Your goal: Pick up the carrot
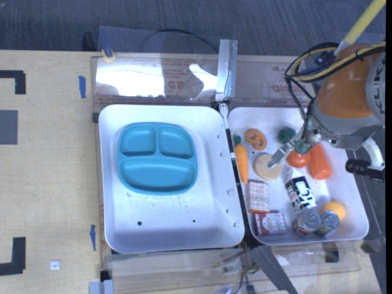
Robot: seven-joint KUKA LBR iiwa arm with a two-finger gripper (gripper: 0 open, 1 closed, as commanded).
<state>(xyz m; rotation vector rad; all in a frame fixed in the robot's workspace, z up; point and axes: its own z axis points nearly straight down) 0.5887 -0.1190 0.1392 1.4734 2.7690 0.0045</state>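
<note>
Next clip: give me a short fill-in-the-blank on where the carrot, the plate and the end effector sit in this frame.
1. The blue plate lies in the ____ bin.
2. The carrot lies in the right bin against its ____ wall.
3. The plate has ____ compartments.
4. The end effector hangs over the ____ bin.

Missing words: left; left; three; right
</note>
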